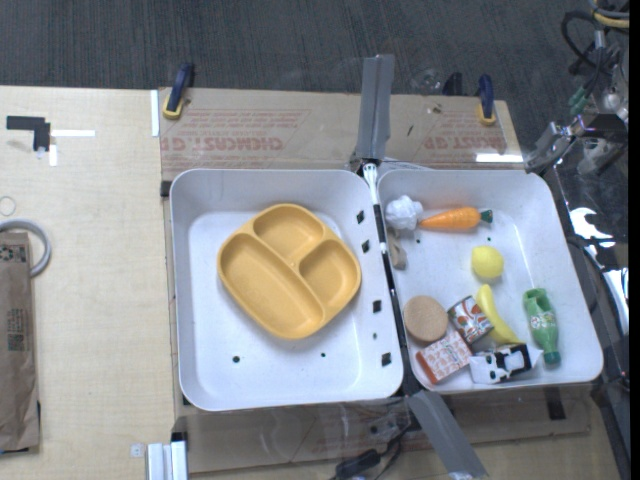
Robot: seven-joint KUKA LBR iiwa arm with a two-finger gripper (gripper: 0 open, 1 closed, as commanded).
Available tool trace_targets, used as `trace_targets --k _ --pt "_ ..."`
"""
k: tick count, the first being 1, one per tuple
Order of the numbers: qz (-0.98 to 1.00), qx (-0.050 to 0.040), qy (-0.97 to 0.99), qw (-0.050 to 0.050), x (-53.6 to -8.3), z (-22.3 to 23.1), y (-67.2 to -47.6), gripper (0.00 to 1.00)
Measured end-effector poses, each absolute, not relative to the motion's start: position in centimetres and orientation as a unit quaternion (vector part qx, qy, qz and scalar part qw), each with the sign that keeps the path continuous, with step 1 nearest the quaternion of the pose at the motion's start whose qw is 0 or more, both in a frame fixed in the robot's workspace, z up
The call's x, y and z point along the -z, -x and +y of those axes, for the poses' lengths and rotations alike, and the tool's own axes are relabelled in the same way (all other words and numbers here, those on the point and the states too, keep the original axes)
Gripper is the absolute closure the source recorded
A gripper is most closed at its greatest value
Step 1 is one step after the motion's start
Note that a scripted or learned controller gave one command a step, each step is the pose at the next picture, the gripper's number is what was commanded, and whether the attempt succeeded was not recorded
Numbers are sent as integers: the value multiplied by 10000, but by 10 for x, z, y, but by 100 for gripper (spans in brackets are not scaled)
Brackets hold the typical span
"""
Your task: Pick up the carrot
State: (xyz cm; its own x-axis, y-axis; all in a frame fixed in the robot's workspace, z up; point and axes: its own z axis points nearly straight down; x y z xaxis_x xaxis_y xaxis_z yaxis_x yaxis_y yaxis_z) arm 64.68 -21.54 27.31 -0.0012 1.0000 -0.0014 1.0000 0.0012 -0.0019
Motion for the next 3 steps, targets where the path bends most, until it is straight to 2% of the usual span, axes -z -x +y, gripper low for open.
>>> trace_targets --k 1,2,3 --pt "-7577 -7 6526 -2 -181 -168 -659 0" --pt "-7909 -3 6119 -11 -93 -133 -659 0" --pt "-7910 -24 6118 27 -101 -133 -658 100"
